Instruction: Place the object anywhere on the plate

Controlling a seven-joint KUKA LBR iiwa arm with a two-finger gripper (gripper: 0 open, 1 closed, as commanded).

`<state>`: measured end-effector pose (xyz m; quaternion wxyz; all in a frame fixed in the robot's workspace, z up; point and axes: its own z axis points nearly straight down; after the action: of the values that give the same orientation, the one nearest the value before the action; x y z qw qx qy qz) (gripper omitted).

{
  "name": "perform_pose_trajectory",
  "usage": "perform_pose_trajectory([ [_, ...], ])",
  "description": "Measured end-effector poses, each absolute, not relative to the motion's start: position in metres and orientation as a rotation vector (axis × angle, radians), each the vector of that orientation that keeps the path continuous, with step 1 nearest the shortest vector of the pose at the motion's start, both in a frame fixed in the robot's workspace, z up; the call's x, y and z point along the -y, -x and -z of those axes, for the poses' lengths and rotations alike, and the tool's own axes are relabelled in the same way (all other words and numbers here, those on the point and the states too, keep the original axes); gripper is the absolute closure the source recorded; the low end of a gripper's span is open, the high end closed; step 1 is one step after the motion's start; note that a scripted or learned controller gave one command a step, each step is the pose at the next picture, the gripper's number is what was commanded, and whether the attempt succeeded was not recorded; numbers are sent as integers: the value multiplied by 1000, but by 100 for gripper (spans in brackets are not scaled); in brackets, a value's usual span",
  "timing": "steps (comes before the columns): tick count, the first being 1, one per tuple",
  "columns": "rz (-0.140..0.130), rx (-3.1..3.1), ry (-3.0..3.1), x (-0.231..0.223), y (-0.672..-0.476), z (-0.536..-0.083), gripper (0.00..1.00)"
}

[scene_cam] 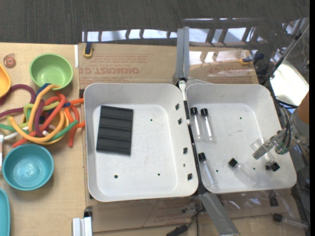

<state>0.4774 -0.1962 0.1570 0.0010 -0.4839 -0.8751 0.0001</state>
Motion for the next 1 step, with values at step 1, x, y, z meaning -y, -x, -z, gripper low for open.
perform_pose_trajectory([
  [1, 0, 2763, 1498, 222, -496, -188, 100],
])
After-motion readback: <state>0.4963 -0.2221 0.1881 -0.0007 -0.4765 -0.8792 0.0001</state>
